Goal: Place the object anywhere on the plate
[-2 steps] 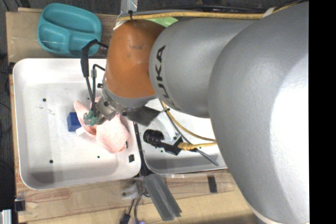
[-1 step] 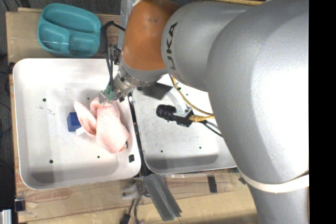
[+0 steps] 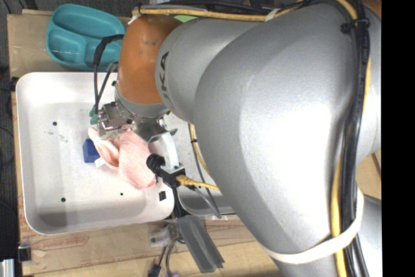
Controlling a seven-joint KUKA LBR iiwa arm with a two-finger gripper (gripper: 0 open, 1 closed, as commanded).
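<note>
While reaching in from the right, the grey arm (image 3: 272,113) bends down over the left bin (image 3: 39,139). Its gripper (image 3: 110,123) sits above a pink cloth (image 3: 130,156); the pincer's state cannot be told.

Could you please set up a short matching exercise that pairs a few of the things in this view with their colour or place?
Things:
1. scoop-shaped container
2. soft cloth-like object
3. small block
4. band above the wrist

Descriptions:
A. orange, on the arm
B. pink, in the left bin, just under the wrist
C. teal, on the bench beyond the left bin's far edge
D. blue, in the left bin, at the pink thing's left side

Pairs: 1-C, 2-B, 3-D, 4-A
</note>
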